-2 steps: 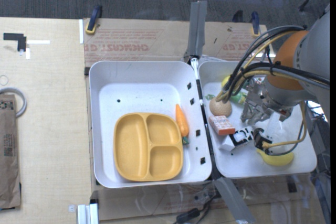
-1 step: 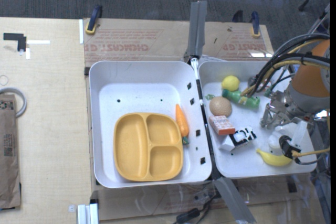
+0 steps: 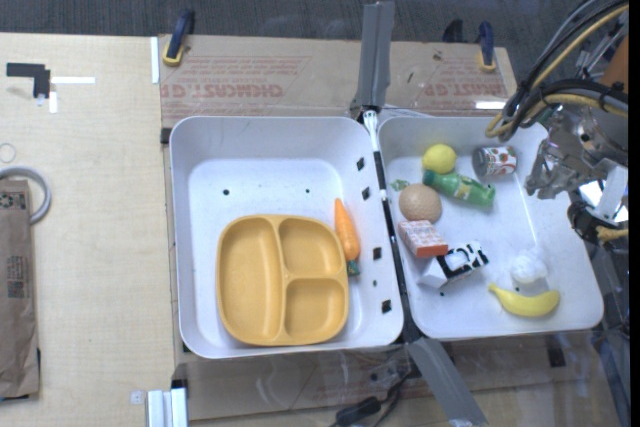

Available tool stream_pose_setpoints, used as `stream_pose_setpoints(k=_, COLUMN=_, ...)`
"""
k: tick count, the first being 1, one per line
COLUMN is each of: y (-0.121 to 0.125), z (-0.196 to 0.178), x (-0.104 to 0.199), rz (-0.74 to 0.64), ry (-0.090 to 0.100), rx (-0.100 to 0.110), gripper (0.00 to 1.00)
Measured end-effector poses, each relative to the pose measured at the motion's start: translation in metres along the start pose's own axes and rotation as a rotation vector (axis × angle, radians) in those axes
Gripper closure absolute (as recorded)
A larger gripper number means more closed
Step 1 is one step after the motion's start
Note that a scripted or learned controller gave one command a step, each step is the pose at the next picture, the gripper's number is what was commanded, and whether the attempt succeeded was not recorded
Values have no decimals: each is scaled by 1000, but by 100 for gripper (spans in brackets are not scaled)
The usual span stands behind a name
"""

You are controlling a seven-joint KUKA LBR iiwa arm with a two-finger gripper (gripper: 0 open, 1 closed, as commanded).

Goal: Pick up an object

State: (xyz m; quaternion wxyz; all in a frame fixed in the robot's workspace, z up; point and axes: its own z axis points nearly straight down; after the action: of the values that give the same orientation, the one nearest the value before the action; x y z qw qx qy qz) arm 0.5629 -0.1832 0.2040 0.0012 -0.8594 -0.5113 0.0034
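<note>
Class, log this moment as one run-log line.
pincer: over right bin's far edge, holding nothing | banana, lemon: in bin | task: pending

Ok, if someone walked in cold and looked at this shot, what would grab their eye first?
Probably the yellow divided plate lying in the left bin, with an orange carrot along its right edge. Next, the clutter in the right bin: a lemon, a green bottle, a small can and a banana near the front.

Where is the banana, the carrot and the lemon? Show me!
banana (image 3: 524,302): camera view, middle of its curved yellow body.
carrot (image 3: 346,230): camera view, middle of its orange body.
lemon (image 3: 439,158): camera view, centre of its yellow skin.
</note>
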Motion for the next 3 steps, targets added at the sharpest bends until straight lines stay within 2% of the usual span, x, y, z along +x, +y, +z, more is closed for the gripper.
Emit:
stream_pose_setpoints(k=1, y=0, z=-5, x=0, rz=-2, ry=-5, rx=6, gripper=100)
stream_pose_setpoints(k=2, y=5, z=37, x=10, rz=-231, ry=1, rx=0, gripper=100)
stream_pose_setpoints(k=3, y=23, z=14, x=64, rz=104, ry=-1, rx=-1, gripper=100)
